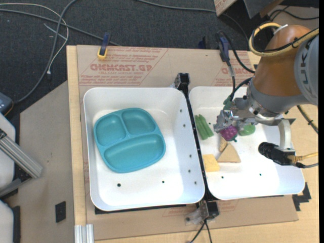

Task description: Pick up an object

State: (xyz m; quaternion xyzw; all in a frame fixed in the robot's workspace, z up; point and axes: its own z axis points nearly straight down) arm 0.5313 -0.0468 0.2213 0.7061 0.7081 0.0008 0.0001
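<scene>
Approach step. End effector (pixel 226 121) low in the right white plastic bin (pixel 263 186), directly above a small purple knobbly toy (pixel 230 132); whether it is clenched or released, cannot tell. Green elongated piece (pixel 203 126) just beside, tan wedge (pixel 229 155) near. Next: confirm the grasp, then lift straight up.

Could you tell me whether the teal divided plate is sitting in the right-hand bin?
No, the teal divided plate lies in the left bin, apart from the pincer.
</scene>
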